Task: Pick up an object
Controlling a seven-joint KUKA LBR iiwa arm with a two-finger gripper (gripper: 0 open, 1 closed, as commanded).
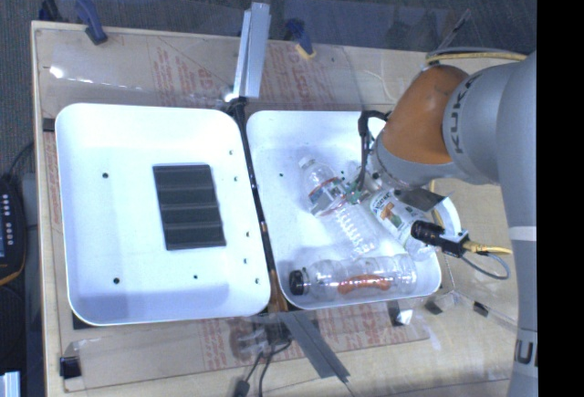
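**Arm low over the right bin, among the bottles**

From where I stand, the grey arm (493, 126) comes in from the right, its orange band (422, 117) bulging over the far corner of the right bin (274, 144). The gripper (365, 190) sits down inside that bin, right at the cluster of clear plastic bottles — whether it has closed on anything I cannot tell, since the wrist covers that spot.

Three bottles can be made out in the right bin. One small clear bottle (321, 187) with a coloured label lies tilted just left of the gripper, touching or nearly touching it. A second, ribbed bottle (354, 229) lies slantwise below it, running toward the near right. The largest bottle (356, 277), with a black cap at its left end and something orange inside, lies flat along the near wall of the bin.

The left bin (100, 140) holds a single dark, ridged rectangular block (189, 206), lying flat near its middle, well apart from the arm. A black cable with a yellow end (456, 245) hangs off the wrist, past the bin's right edge.
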